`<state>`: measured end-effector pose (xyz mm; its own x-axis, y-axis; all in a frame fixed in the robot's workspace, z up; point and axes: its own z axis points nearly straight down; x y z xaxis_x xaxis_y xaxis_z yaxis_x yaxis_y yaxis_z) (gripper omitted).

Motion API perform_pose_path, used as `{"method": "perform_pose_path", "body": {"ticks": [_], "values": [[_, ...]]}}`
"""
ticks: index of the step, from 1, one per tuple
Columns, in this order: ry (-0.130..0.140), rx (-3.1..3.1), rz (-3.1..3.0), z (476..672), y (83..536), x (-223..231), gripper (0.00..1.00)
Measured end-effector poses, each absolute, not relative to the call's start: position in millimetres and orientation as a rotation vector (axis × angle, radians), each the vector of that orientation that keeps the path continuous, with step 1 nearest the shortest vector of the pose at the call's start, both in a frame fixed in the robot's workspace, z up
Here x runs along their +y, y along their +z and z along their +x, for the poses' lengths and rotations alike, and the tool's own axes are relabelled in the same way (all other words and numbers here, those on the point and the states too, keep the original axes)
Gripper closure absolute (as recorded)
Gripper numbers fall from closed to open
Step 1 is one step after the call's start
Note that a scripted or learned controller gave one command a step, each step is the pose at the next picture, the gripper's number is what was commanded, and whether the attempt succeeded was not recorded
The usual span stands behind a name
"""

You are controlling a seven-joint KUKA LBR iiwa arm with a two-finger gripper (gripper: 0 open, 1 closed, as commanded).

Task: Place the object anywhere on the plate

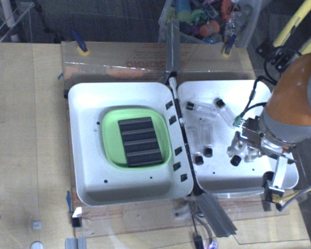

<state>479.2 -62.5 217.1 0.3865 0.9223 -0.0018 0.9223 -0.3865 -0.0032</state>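
My gripper (242, 148) hangs over the right bin (223, 178), toward its 3 o'clock side, low above the white floor. The grey wrist and the orange band of my arm (295, 97) come in from 3 o'clock and hide the bin's far right edge. Whether the gripper is apart or together I cannot tell from this slant: the metal parts there run together, and I see nothing clearly clamped in it.

The block (140, 141) lies in the left bin (88, 180), flat on the green plate (108, 139). It is dark, rectangular and ribbed. Its long axis runs from about 12 o'clock to 6 o'clock, with the near end leaning a little toward 5. The ribs cross it, running roughly 9 to 3. The block sits toward the plate's 3 o'clock side, so more green shows at 9 o'clock than at 3, and its near end reaches close to the plate's rim. The plate sits near the middle of its bin.

Around my gripper in the right bin lie clear plastic pieces (205, 113) with small black caps: one cap (218, 103) at the bin's 12 o'clock, two (208, 152) near its 8 o'clock. Another black round bit (235, 160) is just beside the gripper; I cannot tell whether it touches it.

Beyond the bins, at 12 o'clock on the bench (26, 139), stands a clear tub (207, 9) of coloured toys.
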Motion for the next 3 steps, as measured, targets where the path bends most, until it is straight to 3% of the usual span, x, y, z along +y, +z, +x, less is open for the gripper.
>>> {"method": "perform_pose_path", "body": {"ticks": [1,2,3], "values": [[0.005,-1.739,-2.615,479.3,217.2,-62.5,0.0],[0.002,-1.795,-2.58,507.7,181.3,-150.4,0.0],[0.002,-1.842,-2.545,538.0,176.1,-208.9,0.0]]}}
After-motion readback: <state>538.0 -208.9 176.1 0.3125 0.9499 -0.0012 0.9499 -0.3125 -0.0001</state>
